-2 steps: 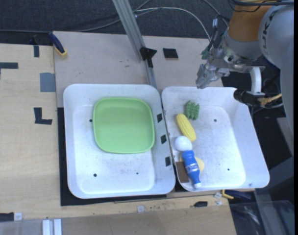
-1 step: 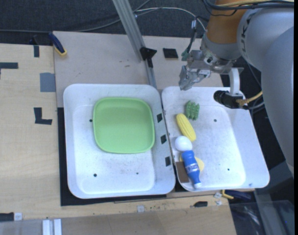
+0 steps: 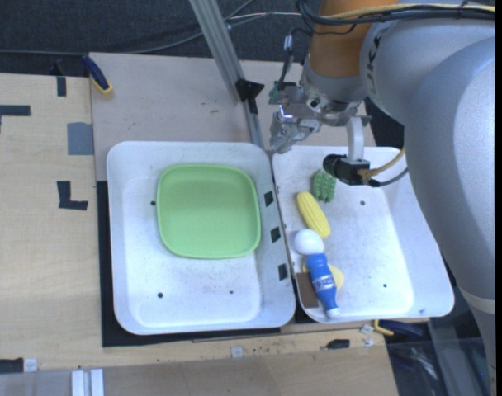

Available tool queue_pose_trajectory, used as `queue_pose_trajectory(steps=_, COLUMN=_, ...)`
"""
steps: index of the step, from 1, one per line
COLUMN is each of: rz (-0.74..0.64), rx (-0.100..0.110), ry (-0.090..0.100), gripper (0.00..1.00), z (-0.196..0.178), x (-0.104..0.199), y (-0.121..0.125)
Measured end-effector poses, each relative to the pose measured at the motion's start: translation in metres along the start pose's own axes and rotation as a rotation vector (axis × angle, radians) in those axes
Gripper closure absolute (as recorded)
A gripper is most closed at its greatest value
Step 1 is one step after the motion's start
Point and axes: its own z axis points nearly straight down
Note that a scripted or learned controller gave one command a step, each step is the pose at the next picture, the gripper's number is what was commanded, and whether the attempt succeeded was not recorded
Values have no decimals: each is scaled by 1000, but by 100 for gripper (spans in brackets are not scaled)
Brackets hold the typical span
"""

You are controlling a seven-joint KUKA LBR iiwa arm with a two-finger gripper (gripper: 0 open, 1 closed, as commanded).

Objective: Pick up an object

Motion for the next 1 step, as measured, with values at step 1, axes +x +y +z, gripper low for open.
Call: queue_pose_trajectory(steps=1, rz=0, rx=0, ry=0, gripper=100, z=12, x=54, y=-1)
